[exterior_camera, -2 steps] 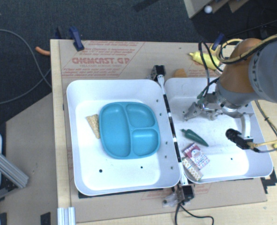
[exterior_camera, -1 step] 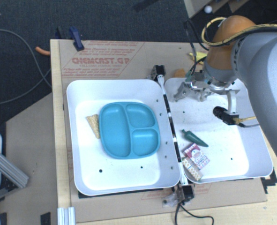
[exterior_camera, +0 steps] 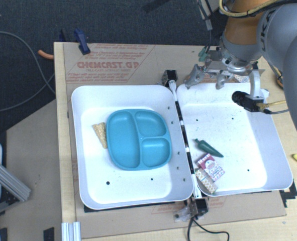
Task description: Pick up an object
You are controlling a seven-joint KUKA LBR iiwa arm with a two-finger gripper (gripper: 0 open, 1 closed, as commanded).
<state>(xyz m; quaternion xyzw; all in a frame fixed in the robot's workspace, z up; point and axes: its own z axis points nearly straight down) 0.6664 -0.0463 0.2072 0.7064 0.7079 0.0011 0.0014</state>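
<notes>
- Reaching in from the right, the grey arm (exterior_camera: 269, 29) hangs over the far edge of the right bin (exterior_camera: 269, 149), with the gripper (exterior_camera: 208, 79) near that bin's far-left corner; its fingers look spread wide with nothing between them.
- Filling much of the left bin (exterior_camera: 83, 134), the blue divided plate (exterior_camera: 138, 138) is broad and shallow; a pinch on its rim would likely slip, so it seems a poor target.
- Lying in the right bin near the divider between the bins, the small patterned packet (exterior_camera: 209, 170) is flat, with one end close to the bin's near wall. A descent there could strike the wall or skid over the wrapper.
- Resting just beyond the packet, the dark green piece (exterior_camera: 207, 147) is thin, and closing on it may gather both things or miss.
- Tucked against the plate's left side, the tan wedge (exterior_camera: 100, 133) leaves little room for a finger on that side.
- Open floor lies across the right bin's middle and right, giving the clearest approach.
</notes>
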